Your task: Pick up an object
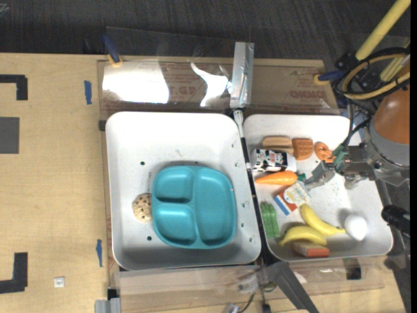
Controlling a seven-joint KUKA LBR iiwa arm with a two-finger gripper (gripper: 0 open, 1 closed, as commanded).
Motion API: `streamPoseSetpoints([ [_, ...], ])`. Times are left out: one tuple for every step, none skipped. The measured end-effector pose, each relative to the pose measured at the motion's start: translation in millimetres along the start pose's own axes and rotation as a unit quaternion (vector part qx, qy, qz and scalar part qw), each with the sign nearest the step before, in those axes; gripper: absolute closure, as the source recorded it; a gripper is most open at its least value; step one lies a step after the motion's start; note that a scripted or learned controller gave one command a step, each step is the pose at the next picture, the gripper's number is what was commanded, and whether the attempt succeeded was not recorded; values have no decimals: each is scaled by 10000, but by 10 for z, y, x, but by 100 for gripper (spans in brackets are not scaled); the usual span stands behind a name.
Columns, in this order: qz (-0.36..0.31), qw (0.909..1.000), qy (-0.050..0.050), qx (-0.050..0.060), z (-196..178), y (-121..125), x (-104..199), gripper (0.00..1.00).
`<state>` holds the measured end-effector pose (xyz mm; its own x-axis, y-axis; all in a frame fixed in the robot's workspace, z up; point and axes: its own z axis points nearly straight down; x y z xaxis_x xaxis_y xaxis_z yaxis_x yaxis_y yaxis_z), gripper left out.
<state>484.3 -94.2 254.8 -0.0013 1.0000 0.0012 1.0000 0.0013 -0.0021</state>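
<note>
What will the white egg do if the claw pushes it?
The white egg looks round and smooth, so it would probably roll toward the bin's wall. It may slip from a pinch. It touches the bananas, which might stop it rolling that way.

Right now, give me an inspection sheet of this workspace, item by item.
Surface: two white bins side by side on a tan bench, left bin, right bin.
Job's things: in the right bin, a carrot, bananas, a white egg-like ball, a waffle piece, a green item and small packets.
Clutter: a teal divided tray in the left bin, a cookie beside it.
Grippers: gripper over the right bin near the carrot; grip state unclear.
Cables: yellow and black loops at upper right.
Surroundings: dark floor, blue tape marks, clear sheet behind the bins.
</note>
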Motion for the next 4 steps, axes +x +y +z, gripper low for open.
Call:
streamPoseSetpoints([
  [-275,9996,-19,-82,1548,99,-321,0],
  [-287,9995,-5,-90,1448,110,-297,100],
  [-429,9991,-6,-71,-23,1,207,100],
  [-409,9992,-7,-13,26,-22,191,0],
])
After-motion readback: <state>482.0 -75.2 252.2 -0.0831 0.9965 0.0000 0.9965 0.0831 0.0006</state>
